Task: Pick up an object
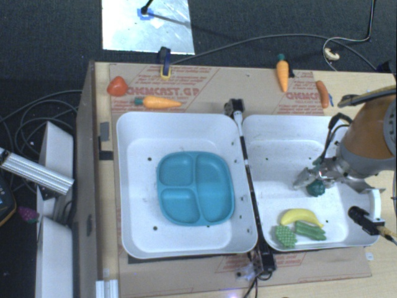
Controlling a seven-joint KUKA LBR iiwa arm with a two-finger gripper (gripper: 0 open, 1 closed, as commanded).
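Observation:
My gripper (308, 180) reaches into the right bin (279, 143) from the right, low over the bin's middle. A small dark teal object (318, 189) sits right against the gripper's lower side, partly covered by it. Whether it is held is unclear from this angle. Near the bin's front lie a yellow banana (300, 216), a long green vegetable (309, 230) and a light green knobbly piece (285, 235), close together and apart from the gripper.
The left bin (139, 166) holds a blue divided plate (195, 187). On the cardboard behind the bins lie a tomato (117, 86), two carrots (157, 102) (283, 74) and an orange piece (322, 94). A black divider (246, 166) runs between the bins.

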